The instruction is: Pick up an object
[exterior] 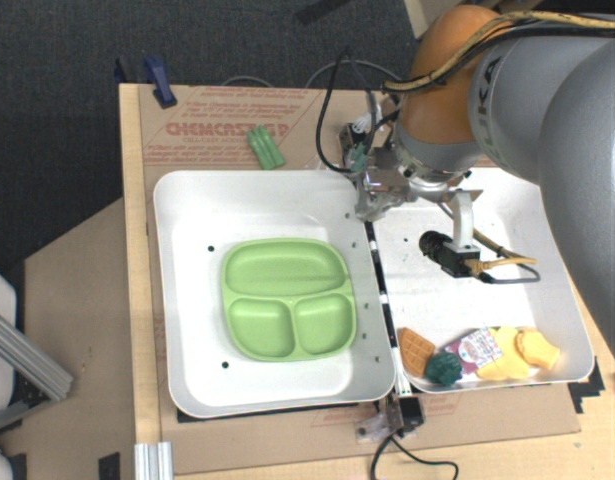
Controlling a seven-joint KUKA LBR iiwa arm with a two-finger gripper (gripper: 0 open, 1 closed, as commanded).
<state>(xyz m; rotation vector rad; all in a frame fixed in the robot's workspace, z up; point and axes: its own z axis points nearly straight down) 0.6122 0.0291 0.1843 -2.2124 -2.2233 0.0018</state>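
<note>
Lying far from gripper [371, 198]: toys [482, 350]

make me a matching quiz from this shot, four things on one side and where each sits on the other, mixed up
1 green divided plate
2 green clip
3 blue clip
4 dark green toy

A near edge of the right bin
B far left corner of the cardboard
C middle of the left bin
D on the cardboard, behind the left bin

Pairs: 1-C, 2-D, 3-B, 4-A
</note>
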